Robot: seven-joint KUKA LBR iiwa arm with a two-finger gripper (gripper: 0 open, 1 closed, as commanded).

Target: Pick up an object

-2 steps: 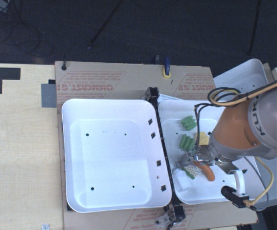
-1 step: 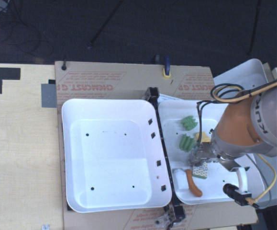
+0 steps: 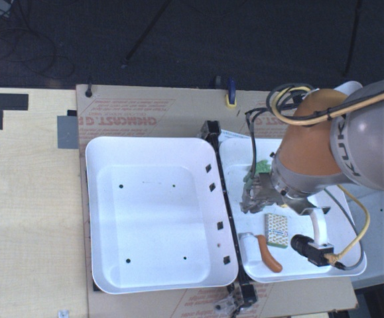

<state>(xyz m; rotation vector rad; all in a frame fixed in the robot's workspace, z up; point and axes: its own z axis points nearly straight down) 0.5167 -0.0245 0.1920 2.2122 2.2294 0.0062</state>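
The arm hangs over the right bin, and the gripper sits low near that bin's left wall, just beside a green item; whether it's open or closed, I can't tell from here. The clearest targets look to be the patterned card and the orange stick toward the near edge. My call is to centre squarely over one, keep off the wall, and come straight down before closing.

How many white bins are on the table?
2. The left bin is toward the left. The right bin sits right beside it, partly covered by the robot arm. No other bin seems hidden.
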